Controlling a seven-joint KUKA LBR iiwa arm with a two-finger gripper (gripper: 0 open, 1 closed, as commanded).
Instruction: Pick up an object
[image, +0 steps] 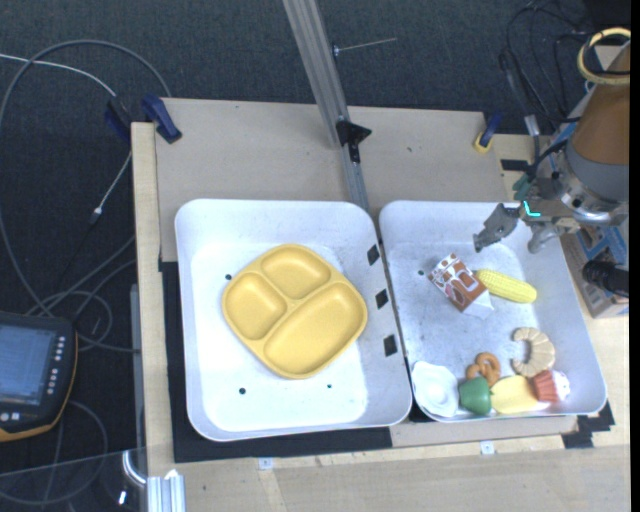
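The gripper (517, 227) hangs over the far part of the right bin (400, 300), its two fingers (492, 232) spread apart with nothing between them. Just near of it, toward the middle of that bin, lie the closest things to pick: a small brown-and-white carton (459, 283) and a yellow corn cob (507, 287), which sit touching or almost touching each other. Further toward the near edge are a croissant (534, 348), a pretzel (483, 366), a green pepper (476, 396), a pale yellow piece (515, 394), a red-and-white piece (549, 384) and a white dish (433, 386), all crowded together in the near right corner. The left bin (200, 320) holds a yellow divided plate (294, 310) and is well apart from the gripper.

No grasp has been made yet, by the look of it. The main risk is the carton and corn lying so close: fingers coming down between them could strike one and push it aside, or close on both and lose both. The corn is round and smooth, so it may roll or slip out of a pinch across its width. The carton lies tilted, so a descent not matched to its angle may catch only a corner. Going for the near corner pile would be worse, since the pieces leave little room for fingers and the bin wall stands close.
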